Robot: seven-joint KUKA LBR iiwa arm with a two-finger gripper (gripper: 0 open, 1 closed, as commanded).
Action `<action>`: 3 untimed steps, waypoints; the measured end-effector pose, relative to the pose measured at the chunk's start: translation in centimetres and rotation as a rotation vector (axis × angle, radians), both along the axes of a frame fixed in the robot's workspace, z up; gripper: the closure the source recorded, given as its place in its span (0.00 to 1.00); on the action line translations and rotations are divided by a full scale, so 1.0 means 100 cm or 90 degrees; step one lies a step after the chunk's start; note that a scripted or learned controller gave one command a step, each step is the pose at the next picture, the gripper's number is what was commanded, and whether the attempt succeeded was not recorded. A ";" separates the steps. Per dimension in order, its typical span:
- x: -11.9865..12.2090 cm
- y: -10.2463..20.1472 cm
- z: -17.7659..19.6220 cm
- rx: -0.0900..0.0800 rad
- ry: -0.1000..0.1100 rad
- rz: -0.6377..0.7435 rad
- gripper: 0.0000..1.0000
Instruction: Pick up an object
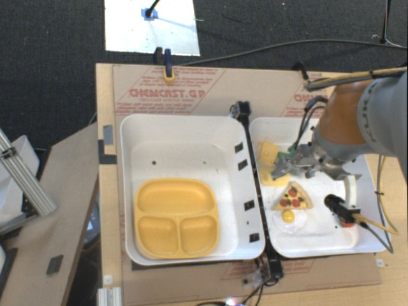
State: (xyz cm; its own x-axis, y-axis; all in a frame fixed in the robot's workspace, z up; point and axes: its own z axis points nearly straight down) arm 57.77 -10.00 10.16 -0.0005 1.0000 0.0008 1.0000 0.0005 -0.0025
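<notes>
Camera view: "CHEMCAST GP" printed on brown bench sheet [172, 85].

Both bins look like smooth white plastic with a soft sheen, the left bin [191, 136] and the right bin [319, 241] alike. The divided yellow tray [177, 218] is matt plastic. Printed brown cardboard [210, 88] covers the counter. The arm's grey casing [386, 116] looks like satin-finished metal.

We see a yellow divided tray [177, 217] in a white bin [131, 171], and a red-dotted orange pizza slice [294, 198].
</notes>
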 end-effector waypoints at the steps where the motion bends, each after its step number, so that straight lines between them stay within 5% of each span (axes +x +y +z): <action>1: 0.001 -0.001 0.013 -0.001 -0.003 -0.001 1.00; 3: 0.010 -0.003 0.107 -0.001 -0.006 0.002 1.00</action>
